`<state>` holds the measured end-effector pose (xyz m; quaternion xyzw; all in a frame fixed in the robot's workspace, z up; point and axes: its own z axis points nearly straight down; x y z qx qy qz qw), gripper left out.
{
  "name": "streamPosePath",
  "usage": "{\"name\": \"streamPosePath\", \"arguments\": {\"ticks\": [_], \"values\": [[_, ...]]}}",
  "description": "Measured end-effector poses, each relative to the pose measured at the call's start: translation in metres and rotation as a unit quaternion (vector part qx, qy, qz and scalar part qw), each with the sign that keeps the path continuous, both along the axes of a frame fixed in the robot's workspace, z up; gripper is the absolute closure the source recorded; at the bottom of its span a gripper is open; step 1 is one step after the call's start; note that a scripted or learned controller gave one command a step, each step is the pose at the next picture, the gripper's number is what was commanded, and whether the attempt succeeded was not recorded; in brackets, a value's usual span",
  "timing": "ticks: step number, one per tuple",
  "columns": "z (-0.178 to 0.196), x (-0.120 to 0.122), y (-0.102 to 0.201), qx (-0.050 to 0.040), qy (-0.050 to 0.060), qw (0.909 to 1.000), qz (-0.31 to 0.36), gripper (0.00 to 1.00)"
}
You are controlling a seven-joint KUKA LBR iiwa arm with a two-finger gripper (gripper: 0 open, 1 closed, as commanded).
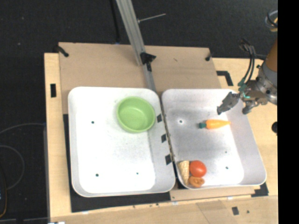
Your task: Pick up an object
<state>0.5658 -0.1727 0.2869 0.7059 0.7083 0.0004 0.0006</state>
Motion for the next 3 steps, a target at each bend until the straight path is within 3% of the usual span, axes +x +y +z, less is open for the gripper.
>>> {"name": "streamPosePath", "arguments": {"ticks": [1, 3], "values": [[0.000, 0.000, 0.000, 0.0002, 0.000, 1.0000, 0.000, 0.00], [-0.088, 0.004, -0.006, -0.0008, 0.003, 1.0000, -0.002, 0.00]]}}
